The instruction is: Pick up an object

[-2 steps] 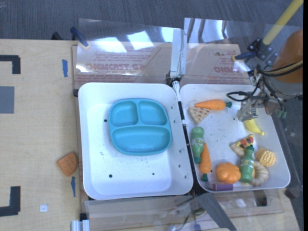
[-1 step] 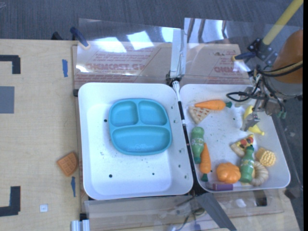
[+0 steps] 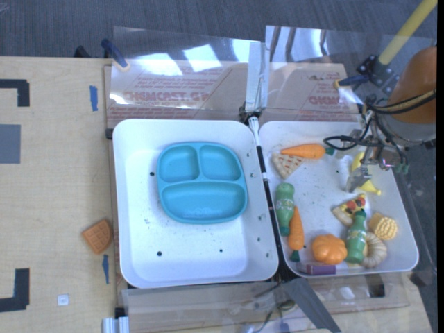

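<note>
My gripper (image 3: 359, 177) hangs low over the right bin (image 3: 406, 217), near its right wall, under the orange-banded wrist (image 3: 418, 82). A small yellow piece (image 3: 372, 185) lies right beside its tip; whether they touch I cannot tell. Toy foods fill this bin. A long carrot (image 3: 303, 151) and a tan wedge (image 3: 287, 164) lie at the back left. A green bottle (image 3: 284, 203) and a small carrot (image 3: 296, 229) sit along the left wall. At the front are an orange (image 3: 327, 249), a second green bottle (image 3: 357, 234), corn (image 3: 383, 225) and a colourful slice (image 3: 350, 209).
The left bin (image 3: 132, 220) holds a blue divided plate (image 3: 202, 181). A tan waffle square (image 3: 98, 235) lies on the wooden bench left of the bins. Clear plastic walls (image 3: 180, 75) stand behind both bins. Cables (image 3: 347, 143) dangle from the wrist.
</note>
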You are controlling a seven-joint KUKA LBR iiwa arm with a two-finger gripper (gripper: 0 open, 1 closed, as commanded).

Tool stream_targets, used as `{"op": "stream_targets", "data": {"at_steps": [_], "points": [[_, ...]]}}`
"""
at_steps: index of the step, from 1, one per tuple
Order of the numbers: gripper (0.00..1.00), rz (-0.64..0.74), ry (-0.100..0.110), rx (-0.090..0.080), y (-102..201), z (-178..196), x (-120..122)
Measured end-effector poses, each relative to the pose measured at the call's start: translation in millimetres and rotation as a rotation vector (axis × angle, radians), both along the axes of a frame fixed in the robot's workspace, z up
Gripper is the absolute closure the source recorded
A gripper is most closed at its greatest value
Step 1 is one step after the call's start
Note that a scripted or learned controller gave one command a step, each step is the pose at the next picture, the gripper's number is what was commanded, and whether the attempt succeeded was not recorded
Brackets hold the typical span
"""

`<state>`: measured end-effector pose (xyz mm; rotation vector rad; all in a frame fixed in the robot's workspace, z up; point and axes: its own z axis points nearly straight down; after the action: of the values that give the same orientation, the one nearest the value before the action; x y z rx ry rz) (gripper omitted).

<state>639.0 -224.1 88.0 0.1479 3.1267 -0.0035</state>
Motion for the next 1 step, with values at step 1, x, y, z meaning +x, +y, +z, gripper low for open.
{"op": "stream_targets", "data": {"at_steps": [1], "points": [[1.0,0.0,-0.015,-0.005,-1.0,15.4,3.8]]}}
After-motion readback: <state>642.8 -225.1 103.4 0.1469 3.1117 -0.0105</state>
